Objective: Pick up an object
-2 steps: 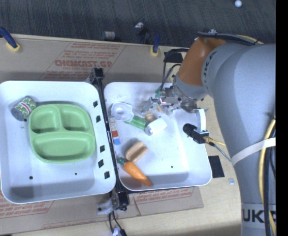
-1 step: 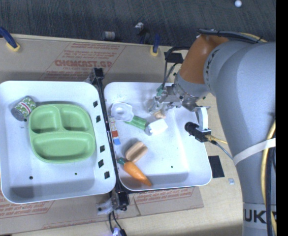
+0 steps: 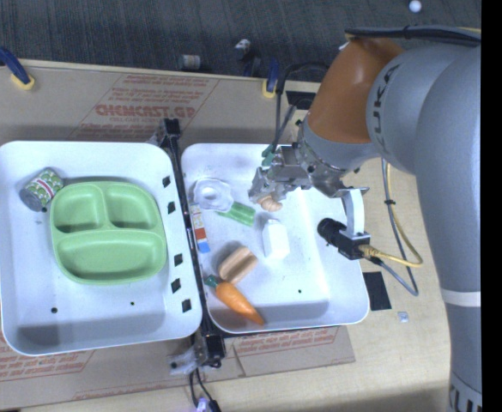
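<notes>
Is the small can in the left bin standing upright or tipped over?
Tipped over. The can lies on its side at the left bin's back-left corner, its round end facing outward, touching the green tray.

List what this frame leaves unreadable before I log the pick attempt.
- Tool, camera view: its finger state is hidden by its own body seen from above.
- Small peach object under the tool: partly covered, so neither its identity nor any grip can be judged.
- Can in the left bin: label too small to read.
- Clear item in the right bin: washed out against the white floor.
</notes>
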`<state>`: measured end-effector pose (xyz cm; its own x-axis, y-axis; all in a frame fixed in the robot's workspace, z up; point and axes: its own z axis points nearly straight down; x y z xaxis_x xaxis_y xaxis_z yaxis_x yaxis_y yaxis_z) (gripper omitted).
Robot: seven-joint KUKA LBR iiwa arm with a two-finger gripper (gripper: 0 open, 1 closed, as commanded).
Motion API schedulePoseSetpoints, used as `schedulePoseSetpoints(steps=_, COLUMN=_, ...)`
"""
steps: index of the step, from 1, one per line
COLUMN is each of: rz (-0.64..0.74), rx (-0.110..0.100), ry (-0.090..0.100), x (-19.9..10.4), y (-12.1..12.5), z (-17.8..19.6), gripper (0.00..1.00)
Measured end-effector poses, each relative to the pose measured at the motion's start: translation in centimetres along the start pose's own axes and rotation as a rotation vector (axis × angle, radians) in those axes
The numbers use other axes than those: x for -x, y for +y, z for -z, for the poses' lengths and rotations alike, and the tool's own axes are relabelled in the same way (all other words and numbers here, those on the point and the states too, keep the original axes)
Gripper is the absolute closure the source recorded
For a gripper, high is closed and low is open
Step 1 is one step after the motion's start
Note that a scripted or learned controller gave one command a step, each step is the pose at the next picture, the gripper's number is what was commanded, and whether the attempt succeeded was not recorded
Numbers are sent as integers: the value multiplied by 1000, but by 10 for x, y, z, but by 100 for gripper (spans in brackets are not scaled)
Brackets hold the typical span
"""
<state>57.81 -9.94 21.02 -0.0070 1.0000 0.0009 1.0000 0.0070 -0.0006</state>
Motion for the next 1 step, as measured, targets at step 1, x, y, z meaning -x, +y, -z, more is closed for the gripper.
schedulePoseSetpoints(steps=1, rz=1, rx=-2, ry=-2, x=-43, y=-69, z=13, gripper=100)
